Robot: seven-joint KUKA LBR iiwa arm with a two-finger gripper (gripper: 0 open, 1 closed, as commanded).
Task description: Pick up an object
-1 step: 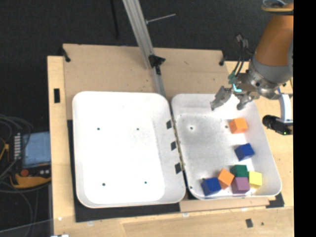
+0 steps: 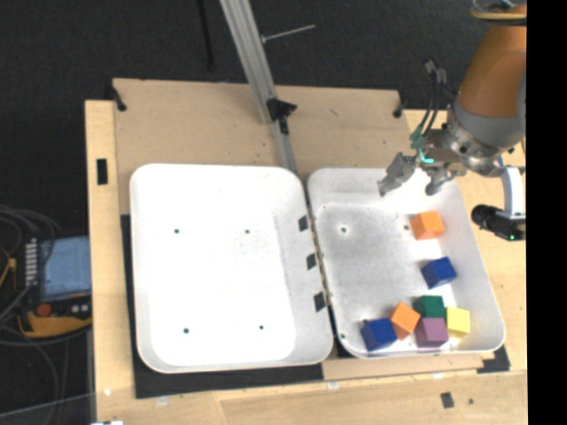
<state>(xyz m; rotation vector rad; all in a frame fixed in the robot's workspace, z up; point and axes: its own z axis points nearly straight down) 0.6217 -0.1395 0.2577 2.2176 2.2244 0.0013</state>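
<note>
My gripper [image 2: 415, 181] hangs over the back of the right bin [image 2: 354, 264], its two grey fingers spread apart and open with nothing between them. An orange block [image 2: 428, 225] lies just in front of it, a little to the right. A blue block [image 2: 438, 272] sits further forward by the right wall. At the bin's front right corner several blocks cluster: blue [image 2: 379, 333], orange [image 2: 406, 318], green [image 2: 432, 306], purple [image 2: 431, 331] and yellow [image 2: 458, 320].
The left bin [image 2: 213, 264] stands beside the right one, joined by dark clips at the shared edge. A slanted metal post [image 2: 257, 65] rises behind the bins. A blue device with cables [image 2: 58, 277] lies off the bench at the left.
</note>
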